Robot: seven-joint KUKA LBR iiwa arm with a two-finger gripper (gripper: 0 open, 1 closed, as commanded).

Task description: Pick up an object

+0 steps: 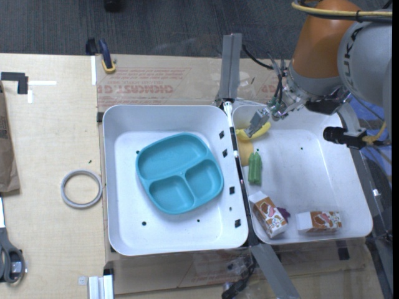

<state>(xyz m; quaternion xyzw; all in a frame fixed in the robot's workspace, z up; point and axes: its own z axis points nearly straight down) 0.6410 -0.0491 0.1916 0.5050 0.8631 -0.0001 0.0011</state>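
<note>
Objects for picking lie in the right bin (349,185), but going from the left edge of the desk (50,142) first: a brown paper bag (7,145) lies at the left edge, scissors (9,261) sit at the front left corner, and a grey tape ring (81,188) rests on the bare wood just beside the left bin (118,167). A blue clamp (106,58) stands at the desk's back edge.

The left bin carries a blue divided plate (179,173) near its middle, lying flat with its three compartments facing up.

In the right bin, a yellow banana (252,136) lies in the back left corner, against the wall shared with the left bin. A green bottle (255,167) lies just in front of it along that same wall. Two small snack cartons sit near the front edge: one carton (270,215) at the front left corner, tilted, and a second carton (320,222) further right, apart from the first.

The end effector (260,124) hangs over the back left corner of the right bin, right at the banana; whether its tips are spread or pinching the fruit cannot be told. The grey arm (368,48) with its orange band reaches in from the right.
</note>
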